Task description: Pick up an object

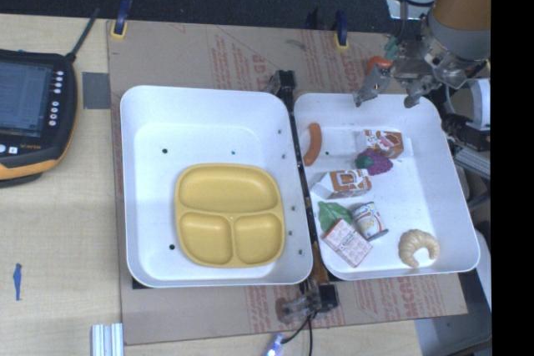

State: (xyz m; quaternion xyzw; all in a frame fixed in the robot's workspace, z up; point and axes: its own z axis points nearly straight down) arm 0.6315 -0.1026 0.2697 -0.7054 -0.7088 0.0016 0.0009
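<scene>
My gripper hangs over the far edge of the right bin, its two fingers spread open with nothing between them. Below it in that bin lie a sausage, a purple grape bunch, a printed packet, another small packet, a green leaf, a small can, a red-and-white packet and a croissant. The gripper touches none of them.
The left bin holds a yellow three-compartment tray. A teach pendant lies on the bench at the far left. Clamps sit between the bins at the far and near ends.
</scene>
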